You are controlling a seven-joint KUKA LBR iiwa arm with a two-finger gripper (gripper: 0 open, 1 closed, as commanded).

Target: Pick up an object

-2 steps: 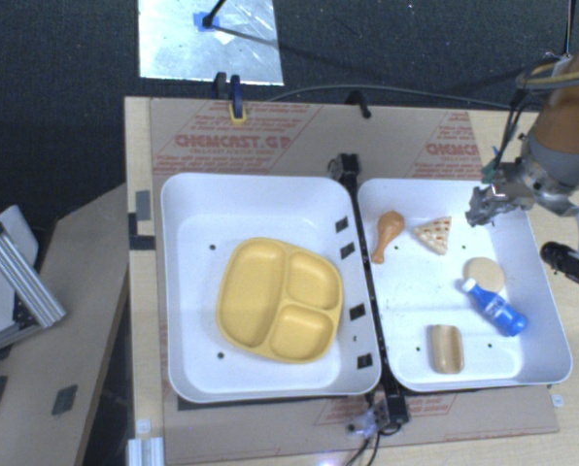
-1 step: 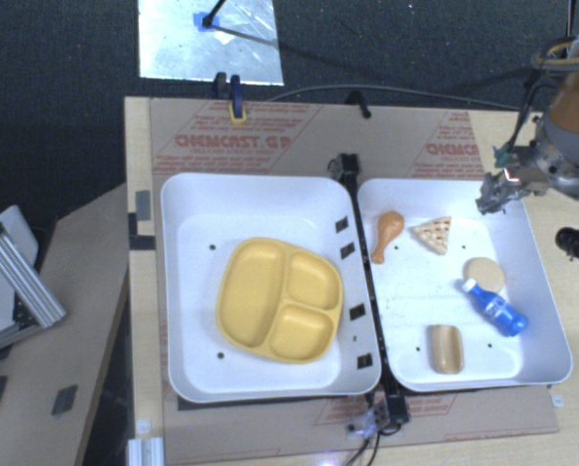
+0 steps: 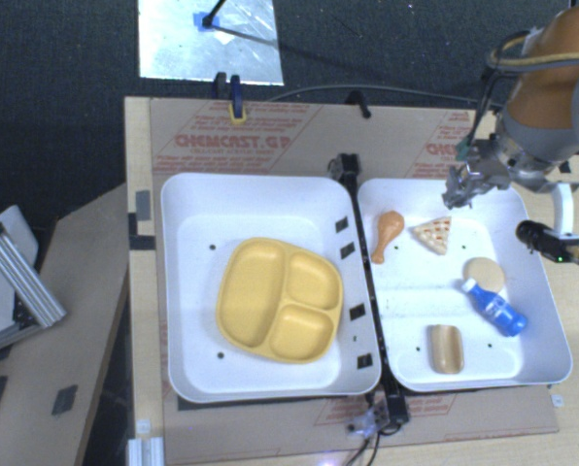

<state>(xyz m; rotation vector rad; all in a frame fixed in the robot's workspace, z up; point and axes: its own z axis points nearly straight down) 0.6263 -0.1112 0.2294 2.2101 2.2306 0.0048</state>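
Note:
The right bin (image 3: 532, 357) holds a chicken drumstick (image 3: 388, 233), a pizza slice (image 3: 433, 233), a blue bottle with a white cap (image 3: 493, 309), a beige round piece (image 3: 484, 271) just behind the bottle, and a tan bread-like piece (image 3: 446, 348). My gripper (image 3: 459, 194) hangs over the bin's far edge, just up and right of the pizza slice, pointing down. Nothing shows between its fingers, and I cannot make out their spacing.
The left bin (image 3: 192, 260) holds a yellow sectioned tray (image 3: 280, 299). A black divider (image 3: 359, 260) with clips runs between the two bins. The arm's orange band (image 3: 561, 47) and a black fitting (image 3: 542, 236) stand over the right bin's far right side.

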